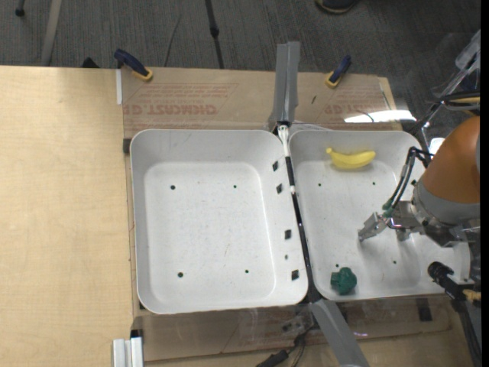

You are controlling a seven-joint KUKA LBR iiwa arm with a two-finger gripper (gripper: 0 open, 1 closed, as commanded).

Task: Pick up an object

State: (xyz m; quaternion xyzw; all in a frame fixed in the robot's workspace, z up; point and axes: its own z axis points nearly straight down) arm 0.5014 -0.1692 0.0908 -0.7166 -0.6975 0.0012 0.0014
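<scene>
So there are two candidates in the right bin [306,205]: a yellow banana [351,159] lying up near the far wall, and a small green object [344,280] down by the near-left corner. The gripper [376,228] sits low over the middle of that bin, between the two and touching neither. Its fingers look spread apart with nothing in them. The arm [454,174] comes in from the right. The left bin [137,205] sits right beside it, with blue clamps [131,63] on the cardboard behind.

Arm [452,176] low, jaws empty
</scene>
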